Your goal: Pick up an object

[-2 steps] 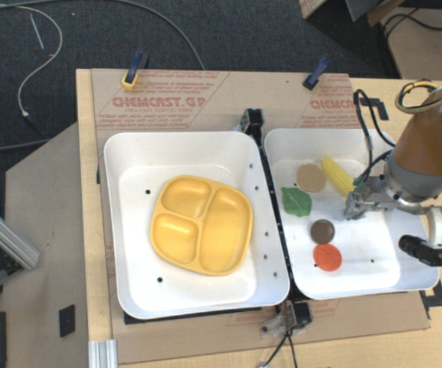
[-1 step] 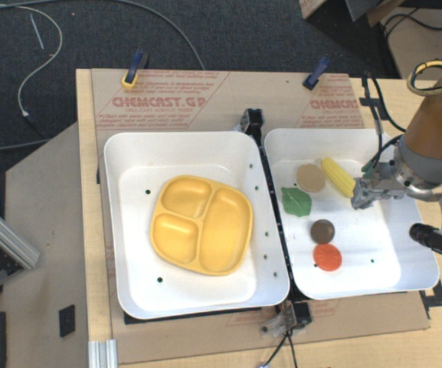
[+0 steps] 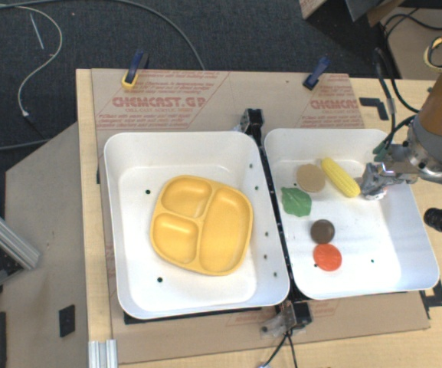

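Yellow plastic corn cob (image 3: 340, 177) near right bin's (image 3: 404, 278) far edge, claw (image 3: 374, 184) just beside it, jaw state unreadable; off-centre closing could roll it away.

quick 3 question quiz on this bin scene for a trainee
1. True or false: the yellow divided plate lies in the right bin.
2. Which item lies nearest the gripper? A) corn cob B) red disc C) green piece
3. How many small items lie in the right bin?

Key: 1 false, it lies in the left bin; 2 A; 3 five, counting the tan disc and brown disc.
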Controlling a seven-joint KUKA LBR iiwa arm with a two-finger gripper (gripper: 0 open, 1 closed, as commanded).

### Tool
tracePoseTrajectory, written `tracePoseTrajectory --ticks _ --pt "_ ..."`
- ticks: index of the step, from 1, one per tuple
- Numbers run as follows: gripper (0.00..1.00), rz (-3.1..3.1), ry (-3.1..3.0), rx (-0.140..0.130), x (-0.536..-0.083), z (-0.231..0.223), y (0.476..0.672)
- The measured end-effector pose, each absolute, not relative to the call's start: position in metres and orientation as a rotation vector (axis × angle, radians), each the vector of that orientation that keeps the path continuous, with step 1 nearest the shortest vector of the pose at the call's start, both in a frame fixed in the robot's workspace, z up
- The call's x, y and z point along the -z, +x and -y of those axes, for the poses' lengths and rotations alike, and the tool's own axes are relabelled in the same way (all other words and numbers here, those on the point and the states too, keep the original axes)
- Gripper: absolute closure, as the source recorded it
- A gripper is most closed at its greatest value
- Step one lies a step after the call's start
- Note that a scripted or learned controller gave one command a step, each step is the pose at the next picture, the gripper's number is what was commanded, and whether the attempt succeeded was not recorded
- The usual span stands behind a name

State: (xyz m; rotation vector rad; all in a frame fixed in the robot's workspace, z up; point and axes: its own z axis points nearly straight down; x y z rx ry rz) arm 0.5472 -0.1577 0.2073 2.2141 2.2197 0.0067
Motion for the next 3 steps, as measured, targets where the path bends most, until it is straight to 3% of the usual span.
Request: tracePoseTrajectory --ticks 1,3 --pt "1.00 -2.219 2.215 -0.006 -0.257 0.158 0.549" --pt "1.00 -2.228 2.214 -0.004 -0.250 0.067 0.573"
